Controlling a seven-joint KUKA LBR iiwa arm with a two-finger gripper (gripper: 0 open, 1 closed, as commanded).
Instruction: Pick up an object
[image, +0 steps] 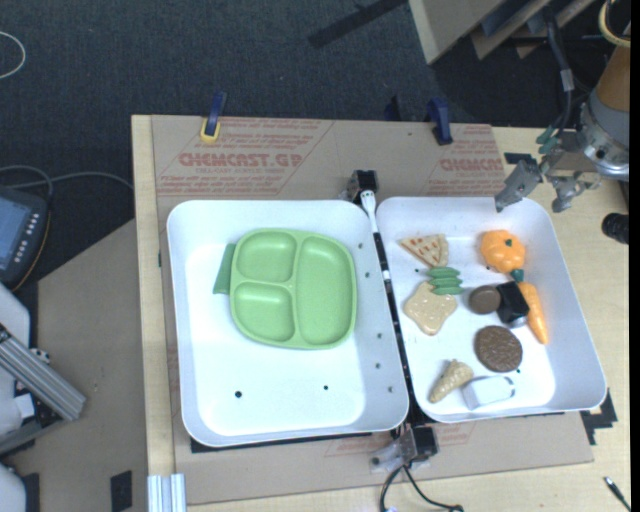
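Two white bins (190, 300); one green divided plate (294, 288); about nine toy foods (432, 310).

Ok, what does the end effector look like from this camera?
The end effector is grey metal, with two slim fingers spreading from a boxy silver body. A dark cable runs down to it, beside a pale rounded housing.

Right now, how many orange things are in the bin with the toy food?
2. An orange pumpkin sits near the right bin's far right side, and an orange carrot lies just in front of it by the right wall. Nothing seems to hide more.
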